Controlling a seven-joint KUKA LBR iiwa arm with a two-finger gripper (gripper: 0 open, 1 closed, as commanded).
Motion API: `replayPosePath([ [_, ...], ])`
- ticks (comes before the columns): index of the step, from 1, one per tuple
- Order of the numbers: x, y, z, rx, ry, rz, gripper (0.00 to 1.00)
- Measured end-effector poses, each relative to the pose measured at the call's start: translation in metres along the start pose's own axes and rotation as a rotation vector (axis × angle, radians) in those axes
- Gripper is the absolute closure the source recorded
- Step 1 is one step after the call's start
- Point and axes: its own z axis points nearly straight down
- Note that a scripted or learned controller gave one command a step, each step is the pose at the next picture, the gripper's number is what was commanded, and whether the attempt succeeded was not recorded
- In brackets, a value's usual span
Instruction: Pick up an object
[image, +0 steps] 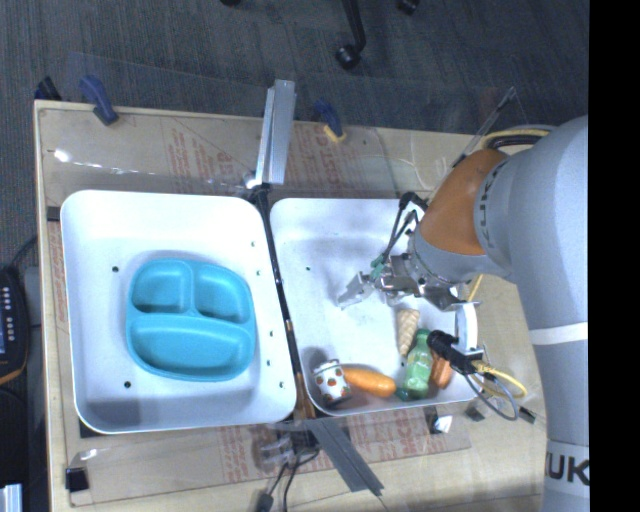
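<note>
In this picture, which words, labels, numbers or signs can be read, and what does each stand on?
"UK": white letters, cut off by the edge, on the arm's grey base.
Red print on the bench board: too blurred to read.
Pattern on the small ball: too small to read.

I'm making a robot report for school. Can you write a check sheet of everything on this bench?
Surface: two white bins side by side, left bin, right bin, on a bench with clear sheeting.
Job's things: carrot, green bottle, ice-cream cone, small round white toy, all at the right bin's near edge.
Clutter: blue divided tray in the left bin.
Gripper: gripper low over the right bin; nothing seen between its fingers.
Cables: black and yellow wires by the right bin.
Surroundings: blue clamps, dark floor.
</note>
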Motion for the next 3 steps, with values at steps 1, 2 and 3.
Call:
replayPosePath([
  [1,0.0,-0.086,-0.001,-0.003,-0.001,-0.003,0.0],
  [2,0.001,-0.01,0.0,0.0,0.0,-0.001,0.0],
  [3,0.025,-0.086,-0.001,-0.004,-0.002,-0.004,0.0],
])
